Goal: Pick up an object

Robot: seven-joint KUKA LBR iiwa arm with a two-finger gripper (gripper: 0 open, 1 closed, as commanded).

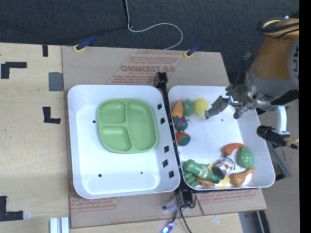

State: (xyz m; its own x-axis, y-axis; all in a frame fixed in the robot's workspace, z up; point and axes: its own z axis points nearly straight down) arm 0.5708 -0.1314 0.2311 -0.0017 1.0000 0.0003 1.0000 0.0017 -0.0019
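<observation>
From above, looking down on the bench, two white bins sit side by side on brown cardboard. The left bin (82, 174) carries a pale green divided plate (128, 125), well apart from anything the arm is doing. The right bin (265, 149) has all the small toy food: a carrot (177, 108) and a yellow lemon (200, 106) close to each other at the far edge, a green and purple piece (181, 123) and a red and green one (183, 139) strung below them along the dividing wall, and a jumbled heap at the near edge with a green vegetable (195, 168), a red and white thing (225, 167), a red pepper (233, 148) and a leafy green piece (245, 157). The arm comes in from the right, and its gripper (224, 107) hangs over the far part of the right bin with two dark fingers splayed wide and nothing between them, so I'd call it released and carrying nothing. One fingertip (210, 113) points toward the lemon, which lies just beside it to the left in this view and looks like the nearest candidate. The lemon is roundish, so its long axis hardly matters; I reckon the move turns on shifting left and coming down over it, with the carrot crowding its far side.
</observation>
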